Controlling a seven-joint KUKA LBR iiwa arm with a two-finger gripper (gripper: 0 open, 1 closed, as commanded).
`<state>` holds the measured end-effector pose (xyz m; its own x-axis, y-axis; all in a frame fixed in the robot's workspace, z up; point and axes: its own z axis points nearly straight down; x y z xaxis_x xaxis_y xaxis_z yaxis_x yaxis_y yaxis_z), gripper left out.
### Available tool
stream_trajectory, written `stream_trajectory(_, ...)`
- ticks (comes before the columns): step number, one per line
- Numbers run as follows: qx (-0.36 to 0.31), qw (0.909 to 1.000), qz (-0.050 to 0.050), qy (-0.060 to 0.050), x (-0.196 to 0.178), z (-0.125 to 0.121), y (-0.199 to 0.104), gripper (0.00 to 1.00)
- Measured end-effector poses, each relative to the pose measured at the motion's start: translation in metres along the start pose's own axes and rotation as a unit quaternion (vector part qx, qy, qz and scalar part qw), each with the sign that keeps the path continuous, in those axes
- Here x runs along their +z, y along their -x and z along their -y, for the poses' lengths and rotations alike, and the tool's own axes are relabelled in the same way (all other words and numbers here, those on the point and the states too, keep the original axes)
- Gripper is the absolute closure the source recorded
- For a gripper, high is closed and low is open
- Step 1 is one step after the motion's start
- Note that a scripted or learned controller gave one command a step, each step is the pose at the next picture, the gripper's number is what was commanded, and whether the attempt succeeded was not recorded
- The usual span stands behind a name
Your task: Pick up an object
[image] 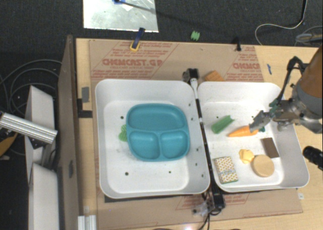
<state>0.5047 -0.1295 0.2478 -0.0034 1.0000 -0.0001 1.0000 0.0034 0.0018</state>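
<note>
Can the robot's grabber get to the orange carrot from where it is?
Probably yes. The gripper is right at the carrot's thick end in the right bin, and nothing lies on top; the green piece sits just beside it.

Arm (309,93) enters from 3 o'clock, wrist angled toward 8 o'clock. Gripper (259,122) low, fingertips pointing toward 8 o'clock.

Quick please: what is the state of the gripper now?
Gripper: at the carrot's right end in the right bin; open or closed cannot be told.
</note>
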Motion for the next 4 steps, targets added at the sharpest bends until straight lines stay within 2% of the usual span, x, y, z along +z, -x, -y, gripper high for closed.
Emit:
stream_trajectory(1,0.001,1.0000,-0.001,-0.005,0.117,0.001,-0.007,0.00)
stream_trajectory(2,-0.002,1.0000,0.002,0.005,0.063,-0.080,0.004,0.00)
stream_trajectory(3,0.003,1.0000,-0.002,-0.002,0.166,-0.038,0.048,0.00)
stream_trajectory(4,-0.001,1.0000,0.002,0.004,0.134,-0.100,0.073,0.00)
